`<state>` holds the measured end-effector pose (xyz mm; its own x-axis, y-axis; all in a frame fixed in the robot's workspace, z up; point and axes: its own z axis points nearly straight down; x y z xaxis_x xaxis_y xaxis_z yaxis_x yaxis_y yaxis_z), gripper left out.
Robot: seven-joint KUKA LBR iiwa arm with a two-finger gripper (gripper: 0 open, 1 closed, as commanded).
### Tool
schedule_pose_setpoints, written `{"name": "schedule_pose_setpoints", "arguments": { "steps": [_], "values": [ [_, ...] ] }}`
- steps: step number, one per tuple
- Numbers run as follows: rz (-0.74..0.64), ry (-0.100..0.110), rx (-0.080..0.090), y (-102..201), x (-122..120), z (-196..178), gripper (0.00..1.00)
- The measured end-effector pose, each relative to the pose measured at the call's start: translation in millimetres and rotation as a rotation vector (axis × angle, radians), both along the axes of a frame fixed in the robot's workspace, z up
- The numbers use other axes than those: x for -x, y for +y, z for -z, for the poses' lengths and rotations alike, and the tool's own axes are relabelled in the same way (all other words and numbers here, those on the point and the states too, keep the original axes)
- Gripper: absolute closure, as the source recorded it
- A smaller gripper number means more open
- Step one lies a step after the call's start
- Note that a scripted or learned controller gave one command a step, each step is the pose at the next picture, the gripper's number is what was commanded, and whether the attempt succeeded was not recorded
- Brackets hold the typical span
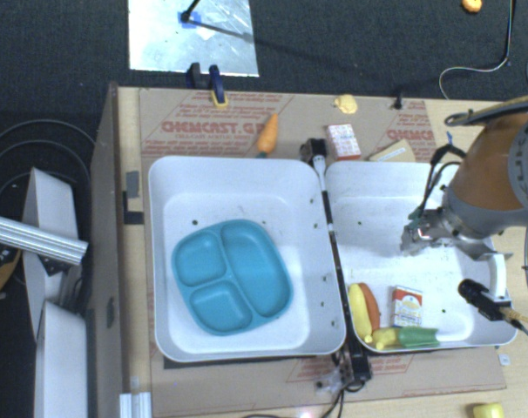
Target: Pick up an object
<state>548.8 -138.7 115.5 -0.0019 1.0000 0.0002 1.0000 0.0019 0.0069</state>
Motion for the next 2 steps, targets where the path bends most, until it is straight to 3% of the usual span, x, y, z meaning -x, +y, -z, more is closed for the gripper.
{"name": "schedule_pose_setpoints", "arguments": {
  "steps": [1,2],
  "values": [
    [-0.001,-0.001,-0.001,0,-1,-10,1.0],
    [-0.005,0.006,-0.001,17,-30,33,1.0]
  ]
}}
